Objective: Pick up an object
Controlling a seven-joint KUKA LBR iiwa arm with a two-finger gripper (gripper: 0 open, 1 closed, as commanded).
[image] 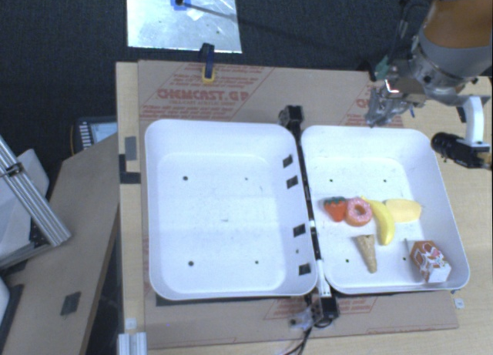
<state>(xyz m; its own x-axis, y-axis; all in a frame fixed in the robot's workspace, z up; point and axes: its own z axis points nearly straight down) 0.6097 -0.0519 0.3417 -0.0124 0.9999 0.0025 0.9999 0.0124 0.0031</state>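
Claw (pixel 383 111) parked above right bin's (pixel 339 153) far rim, finger state impossible to tell; donut (pixel 359 212), banana (pixel 383 222), cone (pixel 367 252) clustered, reachable.

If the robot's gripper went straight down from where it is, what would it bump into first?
Probably the far rim of the right white bin, or the cardboard behind it. The gripper hangs near that edge; its height is unclear.

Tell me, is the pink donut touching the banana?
Touching. The camera view shows the pink donut overlapping the banana on its left side, with no white bin floor visible between them.
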